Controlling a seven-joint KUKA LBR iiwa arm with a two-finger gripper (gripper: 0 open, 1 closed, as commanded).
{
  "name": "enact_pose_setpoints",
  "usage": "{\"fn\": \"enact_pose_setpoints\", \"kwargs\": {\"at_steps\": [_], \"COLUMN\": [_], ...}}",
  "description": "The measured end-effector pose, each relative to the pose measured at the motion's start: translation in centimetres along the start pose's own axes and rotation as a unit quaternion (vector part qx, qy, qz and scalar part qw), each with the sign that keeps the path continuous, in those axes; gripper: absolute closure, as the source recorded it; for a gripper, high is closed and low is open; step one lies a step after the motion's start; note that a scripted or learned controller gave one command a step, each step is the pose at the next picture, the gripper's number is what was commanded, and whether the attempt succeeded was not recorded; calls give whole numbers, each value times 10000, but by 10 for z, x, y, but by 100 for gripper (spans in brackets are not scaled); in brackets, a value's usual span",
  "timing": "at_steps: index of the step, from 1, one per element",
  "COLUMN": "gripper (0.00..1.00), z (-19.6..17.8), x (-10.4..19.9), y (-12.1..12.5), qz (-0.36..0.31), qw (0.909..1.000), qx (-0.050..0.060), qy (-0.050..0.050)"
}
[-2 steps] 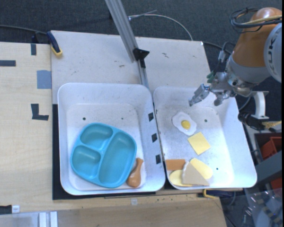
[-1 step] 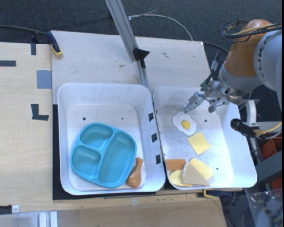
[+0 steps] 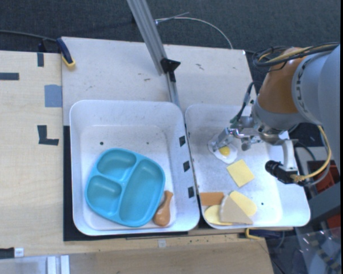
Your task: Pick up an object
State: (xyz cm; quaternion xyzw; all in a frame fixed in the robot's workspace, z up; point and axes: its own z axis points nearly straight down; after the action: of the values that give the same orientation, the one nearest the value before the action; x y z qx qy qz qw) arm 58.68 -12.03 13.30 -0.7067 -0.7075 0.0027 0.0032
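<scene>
End effector low in right bin, finger state not discernible; small yellow piece just beneath. Risk: off-centre closure nudges it towards flat yellow square, grasp misses.

Grey arm, orange band, yellow cables.

Blue divided plate in left bin (brown wooden piece just beside)

I see a sky-blue divided plate in the white left bin, a tan-orange drumstick beside it, a pale yellow square and an orange block in the white right bin.
</scene>
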Motion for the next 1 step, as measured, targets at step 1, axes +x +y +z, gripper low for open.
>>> {"fn": "enact_pose_setpoints", "kwargs": {"at_steps": [1], "gripper": [0], "z": [46], "x": [-20], "y": [1], "qz": [8], "qw": [10000], "qx": [-35], "qy": [-11]}}
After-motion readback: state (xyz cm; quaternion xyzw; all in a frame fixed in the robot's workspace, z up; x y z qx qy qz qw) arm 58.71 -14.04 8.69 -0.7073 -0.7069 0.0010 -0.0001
